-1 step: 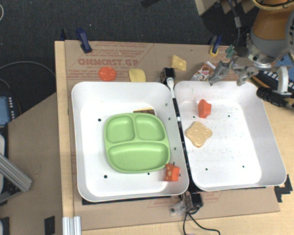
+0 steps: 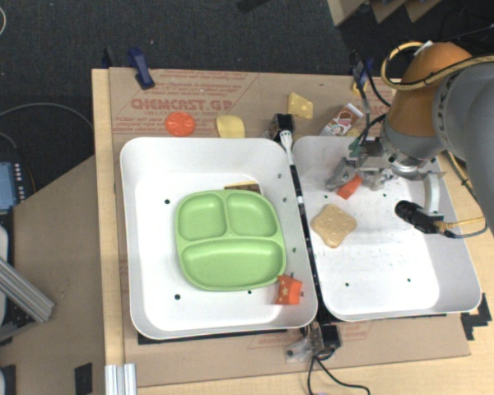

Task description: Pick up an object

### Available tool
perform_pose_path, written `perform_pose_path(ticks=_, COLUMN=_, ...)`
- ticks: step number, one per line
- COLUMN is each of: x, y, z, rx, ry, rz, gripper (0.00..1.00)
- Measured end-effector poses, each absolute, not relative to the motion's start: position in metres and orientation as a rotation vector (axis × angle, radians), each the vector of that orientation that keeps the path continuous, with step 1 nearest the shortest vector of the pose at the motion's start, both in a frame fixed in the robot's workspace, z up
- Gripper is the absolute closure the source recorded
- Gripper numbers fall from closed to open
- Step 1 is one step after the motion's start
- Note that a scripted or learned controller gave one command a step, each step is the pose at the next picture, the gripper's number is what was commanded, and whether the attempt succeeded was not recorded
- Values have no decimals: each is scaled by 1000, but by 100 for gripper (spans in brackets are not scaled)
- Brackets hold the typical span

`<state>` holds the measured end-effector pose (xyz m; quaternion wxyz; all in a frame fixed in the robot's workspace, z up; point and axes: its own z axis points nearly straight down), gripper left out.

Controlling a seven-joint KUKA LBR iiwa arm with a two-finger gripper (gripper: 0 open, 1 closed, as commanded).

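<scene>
Orange block (image 2: 289, 290) in left bin, red piece (image 2: 349, 188) touching pincer (image 2: 346, 177), its grip indiscernible

My thick grey arm (image 2: 477, 105) wears a glossy orange band (image 2: 420, 89) above a silvery metal wrist, with yellow and black cables looping alongside.

A small orange-red block (image 2: 349, 188) lies in the right bin, just beside a tan toast-shaped piece (image 2: 333, 225).
</scene>
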<state>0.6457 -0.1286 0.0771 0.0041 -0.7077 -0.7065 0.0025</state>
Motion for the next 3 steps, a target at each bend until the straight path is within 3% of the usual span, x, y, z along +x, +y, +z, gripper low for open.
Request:
perform_pose_path(ticks=1, x=663, y=-96, z=85, rx=-2219, ry=-2227, rz=-4, gripper=0)
perform_pose_path(ticks=2, x=663, y=-98, z=96, rx=-2224, ry=-2226, rz=-5, gripper=100)
perform_pose_path(ticks=3, x=635, y=-44, z=192, rx=-2218, ry=-2231, rz=-12, gripper=100)
